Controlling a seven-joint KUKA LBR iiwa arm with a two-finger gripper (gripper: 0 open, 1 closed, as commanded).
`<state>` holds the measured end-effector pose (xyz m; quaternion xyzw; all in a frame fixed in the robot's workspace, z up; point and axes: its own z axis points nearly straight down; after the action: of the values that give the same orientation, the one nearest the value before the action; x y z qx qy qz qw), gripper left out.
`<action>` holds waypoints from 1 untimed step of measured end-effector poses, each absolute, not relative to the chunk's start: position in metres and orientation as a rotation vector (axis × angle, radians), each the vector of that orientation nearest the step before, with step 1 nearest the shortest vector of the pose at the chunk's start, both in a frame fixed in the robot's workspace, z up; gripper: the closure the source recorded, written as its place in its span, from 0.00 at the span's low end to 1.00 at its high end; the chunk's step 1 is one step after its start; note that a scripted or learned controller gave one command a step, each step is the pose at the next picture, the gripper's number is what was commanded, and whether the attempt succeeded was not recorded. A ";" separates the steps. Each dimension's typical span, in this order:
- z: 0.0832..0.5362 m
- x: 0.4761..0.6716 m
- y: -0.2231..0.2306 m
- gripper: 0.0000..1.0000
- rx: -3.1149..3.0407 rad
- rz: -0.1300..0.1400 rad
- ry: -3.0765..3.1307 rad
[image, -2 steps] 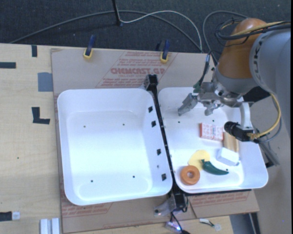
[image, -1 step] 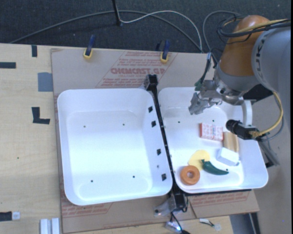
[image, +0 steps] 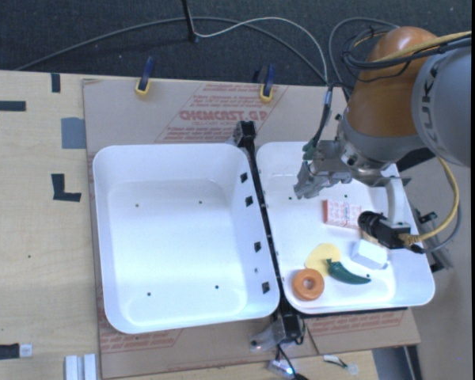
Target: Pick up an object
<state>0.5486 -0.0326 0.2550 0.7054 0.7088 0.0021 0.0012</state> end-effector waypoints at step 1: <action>0.253 0.526 0.025 1.00 2.217 0.001 2.228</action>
<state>0.5256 0.0252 0.2528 0.7053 0.7089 0.0003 -0.0006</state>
